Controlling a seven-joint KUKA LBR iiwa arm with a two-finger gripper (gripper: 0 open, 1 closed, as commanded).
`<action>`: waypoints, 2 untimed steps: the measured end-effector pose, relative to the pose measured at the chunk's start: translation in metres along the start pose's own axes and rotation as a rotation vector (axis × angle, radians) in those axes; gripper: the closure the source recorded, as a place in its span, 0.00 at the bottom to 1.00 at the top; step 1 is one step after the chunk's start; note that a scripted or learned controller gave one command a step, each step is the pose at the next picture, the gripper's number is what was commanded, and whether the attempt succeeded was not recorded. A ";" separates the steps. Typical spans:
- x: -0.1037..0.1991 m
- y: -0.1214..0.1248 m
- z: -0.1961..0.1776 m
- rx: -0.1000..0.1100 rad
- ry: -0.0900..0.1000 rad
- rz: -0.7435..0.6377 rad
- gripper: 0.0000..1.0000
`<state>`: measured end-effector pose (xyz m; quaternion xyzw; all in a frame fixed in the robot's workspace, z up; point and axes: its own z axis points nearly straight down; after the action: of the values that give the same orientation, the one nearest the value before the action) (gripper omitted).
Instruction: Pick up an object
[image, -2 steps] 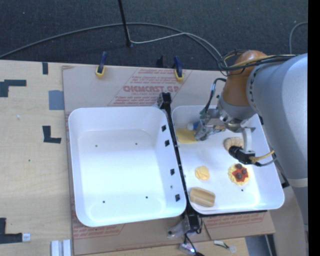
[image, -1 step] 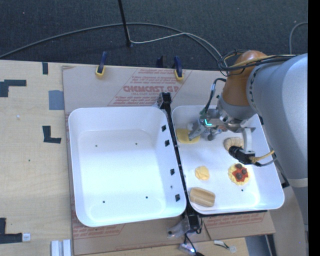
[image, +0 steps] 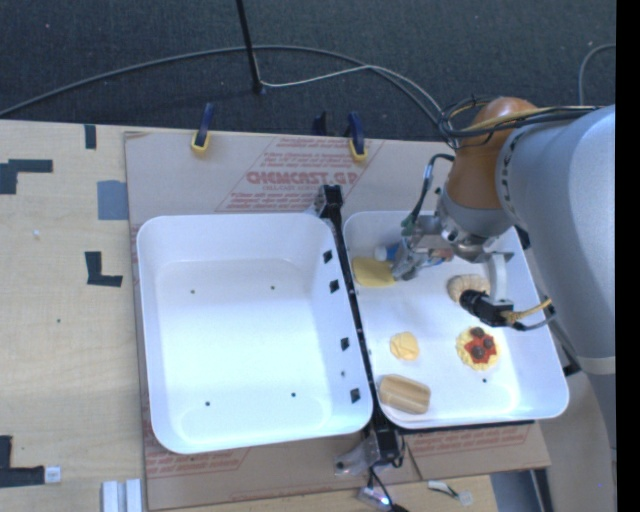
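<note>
one yellow piece (image: 373, 273) lies lengthwise left-right; gripper (image: 408, 262) state: cannot tell.

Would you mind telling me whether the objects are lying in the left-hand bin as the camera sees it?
No, the objects, such as the yellow piece and the tan block, lie in the right-hand bin, beside the left-hand bin.

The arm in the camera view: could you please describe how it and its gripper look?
The arm is bulky, rounded and light grey, with an orange band above the wrist. Thin dark cables loop over that band. The gripper is a small metallic grey assembly with a bluish spot, and a black part with a yellowish cable hangs beside it.
</note>
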<state>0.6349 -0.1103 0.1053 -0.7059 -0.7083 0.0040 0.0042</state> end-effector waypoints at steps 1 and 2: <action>0.000 0.000 0.000 0.001 0.000 0.000 0.00; -0.018 0.029 0.026 0.007 0.004 0.006 0.00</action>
<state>0.6636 -0.1282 0.0793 -0.7082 -0.7060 0.0052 0.0081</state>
